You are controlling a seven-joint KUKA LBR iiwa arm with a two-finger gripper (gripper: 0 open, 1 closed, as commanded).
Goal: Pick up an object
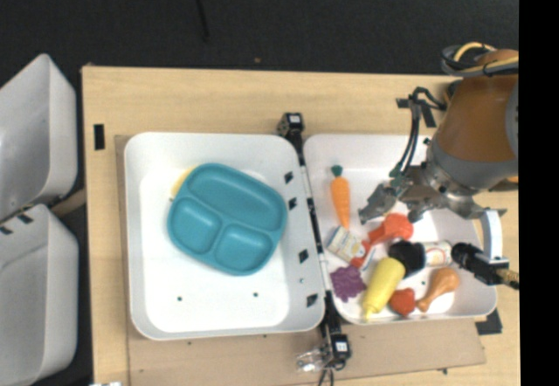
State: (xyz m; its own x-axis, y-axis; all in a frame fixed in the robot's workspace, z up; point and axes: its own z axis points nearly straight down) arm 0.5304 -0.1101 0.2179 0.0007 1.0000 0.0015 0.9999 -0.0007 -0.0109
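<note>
Camera view, looking down at a slant: two shallow white bins sit side by side on the tan bench. The left bin carries a teal divided tray, smooth plastic with rounded corners and three recessed compartments, tilted on the bin floor.

Over to the right bin, where the pile is. A toy carrot, orange with a small green top, lies lengthwise near the divider. Below it, a small white packet, then a bumpy purple grape cluster and a smooth yellow bottle-like shape leaning across the front corner. A tan drumstick rests at the front edge, a black round piece just behind it.

And the gripper is low over that heap, the arm's orange band above it. A red-orange toy sits just under the dark fingers, touching or nearly so. Whether those fingers are spread or closed, I cannot tell.
</note>
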